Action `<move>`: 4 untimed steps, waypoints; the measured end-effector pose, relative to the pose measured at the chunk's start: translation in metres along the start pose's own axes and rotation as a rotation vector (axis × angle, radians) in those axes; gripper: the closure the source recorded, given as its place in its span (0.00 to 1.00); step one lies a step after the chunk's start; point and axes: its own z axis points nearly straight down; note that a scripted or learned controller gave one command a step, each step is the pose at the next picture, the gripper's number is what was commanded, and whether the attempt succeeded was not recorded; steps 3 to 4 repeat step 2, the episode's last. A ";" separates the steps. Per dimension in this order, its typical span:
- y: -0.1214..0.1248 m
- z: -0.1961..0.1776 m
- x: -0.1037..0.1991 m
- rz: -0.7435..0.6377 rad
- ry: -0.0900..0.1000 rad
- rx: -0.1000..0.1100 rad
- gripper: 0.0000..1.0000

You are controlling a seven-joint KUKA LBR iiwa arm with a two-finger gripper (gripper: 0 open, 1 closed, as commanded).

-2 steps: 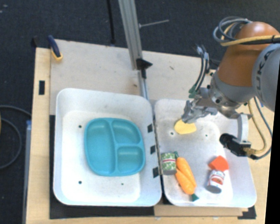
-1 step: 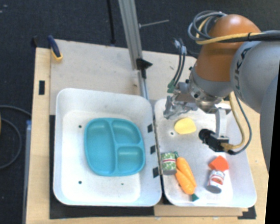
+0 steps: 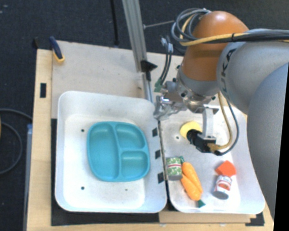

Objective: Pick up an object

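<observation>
Camera view: whether the hand [image 3: 161, 109] above the right bin [image 3: 251, 191] is open or closed, I cannot tell.

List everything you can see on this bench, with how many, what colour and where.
bins: two, white, side by side on the bench
divided plate: one, teal, left bin
carrot: one, orange, right bin, near front
small packet: one, green and white, right bin, beside the carrot
bottle: one, orange cap, right bin
round object: one, yellow, right bin, partly hidden
clamp: one, blue and yellow, bench's far left corner
arm: one, grey with orange band, over right bin
gripper: one, near the bins' shared edge
</observation>
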 end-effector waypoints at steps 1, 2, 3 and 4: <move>0.009 0.010 0.043 0.001 0.000 -0.001 1.00; 0.009 0.010 0.041 0.003 0.000 0.000 0.00; 0.009 0.010 0.041 0.003 0.000 0.000 0.00; 0.009 0.010 0.041 0.003 0.000 0.000 0.00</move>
